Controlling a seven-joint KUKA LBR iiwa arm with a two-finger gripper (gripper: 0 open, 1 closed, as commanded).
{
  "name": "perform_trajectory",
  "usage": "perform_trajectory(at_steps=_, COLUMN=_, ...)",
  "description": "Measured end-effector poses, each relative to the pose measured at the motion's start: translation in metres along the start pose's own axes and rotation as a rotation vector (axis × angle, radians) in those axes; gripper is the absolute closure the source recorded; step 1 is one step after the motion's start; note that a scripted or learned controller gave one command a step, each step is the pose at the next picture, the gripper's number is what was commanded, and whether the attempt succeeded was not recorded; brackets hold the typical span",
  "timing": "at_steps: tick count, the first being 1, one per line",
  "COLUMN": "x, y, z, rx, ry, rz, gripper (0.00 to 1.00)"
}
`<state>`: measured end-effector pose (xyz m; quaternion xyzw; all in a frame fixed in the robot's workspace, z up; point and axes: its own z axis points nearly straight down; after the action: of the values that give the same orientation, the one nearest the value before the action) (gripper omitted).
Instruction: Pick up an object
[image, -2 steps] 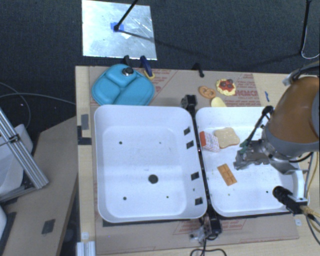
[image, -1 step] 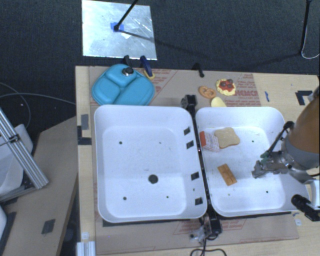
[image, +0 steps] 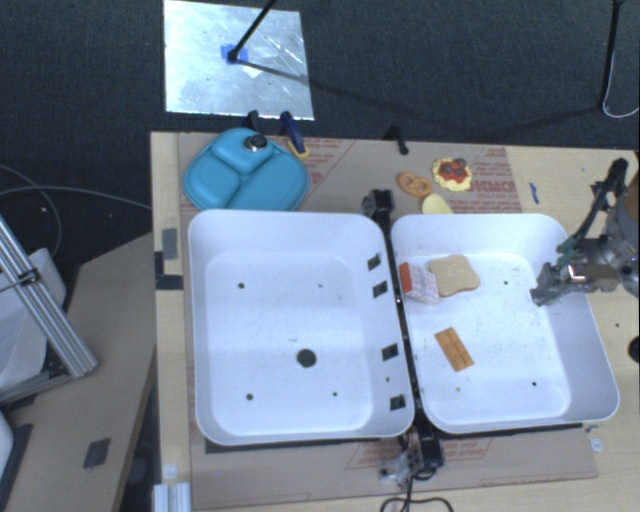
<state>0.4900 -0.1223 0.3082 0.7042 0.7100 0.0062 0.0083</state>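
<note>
Camera view has the gripper (image: 548, 290) at the right bin's (image: 590, 390) right wall, whether open or shut I cannot tell, with the toast slice (image: 453, 274) well left, near the centre divider.

Cardboard sheet (image: 340, 165) under the white bins (image: 290, 330): it has red printed marks along the back edge and along the front edge, but the letters are too small and blurry to read.

Small packet (image: 418, 283) in the right bin, just beside the middle wall: it is red and white, with no words that can be made out.

Orange card (image: 454, 349) in the right bin, in front of the packet: it has dark specks on it, but no letters that can be read.

Readable words or numbers: none.
</note>
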Motion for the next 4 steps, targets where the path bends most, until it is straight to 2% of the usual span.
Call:
perform_trajectory(at_steps=1, x=0.059, y=0.018, z=-0.011, rx=0.015, ry=0.004, rz=-0.003, gripper=1.00)
perform_trajectory(at_steps=2, x=0.018, y=-0.007, z=0.091, rx=0.028, ry=0.003, rz=0.012, gripper=1.00)
perform_trajectory(at_steps=3, x=0.105, y=-0.003, z=0.069, rx=0.016, ry=0.006, rz=-0.004, gripper=1.00)
perform_trajectory(at_steps=4, x=0.156, y=0.021, z=0.043, rx=0.015, ry=0.005, rz=-0.002, gripper=1.00)
